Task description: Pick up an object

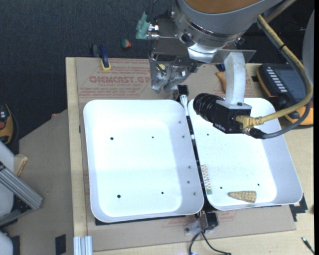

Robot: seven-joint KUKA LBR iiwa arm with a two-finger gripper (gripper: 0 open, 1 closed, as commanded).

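Looming at the top of the camera view, the grey arm (219,15) with its orange band hangs over the bins' far edge. Its gripper (167,79) sits above the cardboard sheet (119,77), just beyond the left bin (99,124). A tan ridged wedge-shaped object (242,196) lies in the right bin (284,164), near its front rim, well apart from the gripper.

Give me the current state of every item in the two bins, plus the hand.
Left bin: level on the bench, nothing visible inside.
Right bin: level, holds two small items.
Tan wedge: lying flat near the right bin's front edge.
Patterned strip: lying flat along the divider.
Hand: above the bins' back edge, finger state unclear.
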